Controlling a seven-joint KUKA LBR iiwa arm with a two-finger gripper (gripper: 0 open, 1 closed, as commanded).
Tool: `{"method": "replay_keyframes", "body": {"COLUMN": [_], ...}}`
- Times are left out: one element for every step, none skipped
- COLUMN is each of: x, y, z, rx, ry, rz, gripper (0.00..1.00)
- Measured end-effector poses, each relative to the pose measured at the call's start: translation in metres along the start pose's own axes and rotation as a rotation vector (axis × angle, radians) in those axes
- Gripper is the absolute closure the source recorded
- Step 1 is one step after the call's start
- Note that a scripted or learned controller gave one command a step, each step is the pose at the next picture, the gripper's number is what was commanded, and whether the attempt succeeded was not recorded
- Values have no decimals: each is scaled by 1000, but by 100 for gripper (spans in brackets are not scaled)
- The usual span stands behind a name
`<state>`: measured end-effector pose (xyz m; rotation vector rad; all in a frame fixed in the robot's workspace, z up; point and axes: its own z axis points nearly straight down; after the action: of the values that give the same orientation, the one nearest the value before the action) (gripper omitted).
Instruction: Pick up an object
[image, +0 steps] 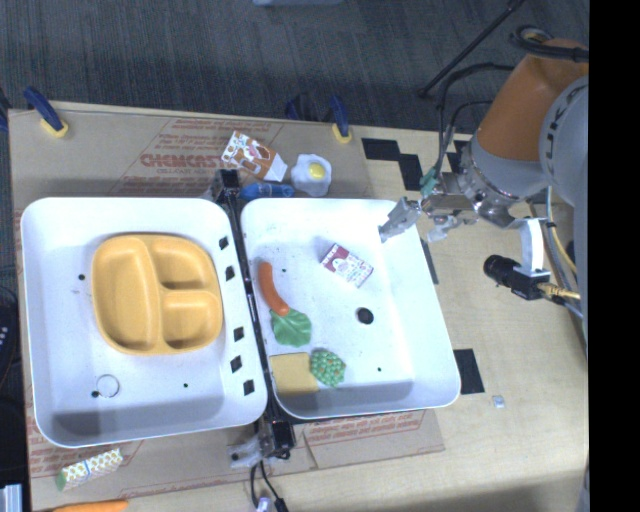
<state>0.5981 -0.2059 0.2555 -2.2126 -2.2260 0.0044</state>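
Nothing is picked yet: the green toy (327, 367), carrot (270, 287) and small carton (346, 264) lie in the right bin (425, 345), while my hand (399, 220) hovers at its two-o'clock corner, grip state I cannot tell.

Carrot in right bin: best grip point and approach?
Judging by its pose, grip the carrot mid-length on the orange body, from straight above, fingers spanning its narrow width. It lies flat, running away from the camera, close to the bin's left wall, its green top at the near end.

bins (60, 400): white glossy plastic | tray (155, 292): matt yellow plastic | bench (510, 340): printed cardboard
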Motion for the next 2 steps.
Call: {"method": "replay_keyframes", "body": {"x": [18, 19], "y": [44, 44], "z": [164, 153], "rx": [0, 1], "ry": [2, 2], "rz": [-202, -206], "gripper": [0, 100]}}
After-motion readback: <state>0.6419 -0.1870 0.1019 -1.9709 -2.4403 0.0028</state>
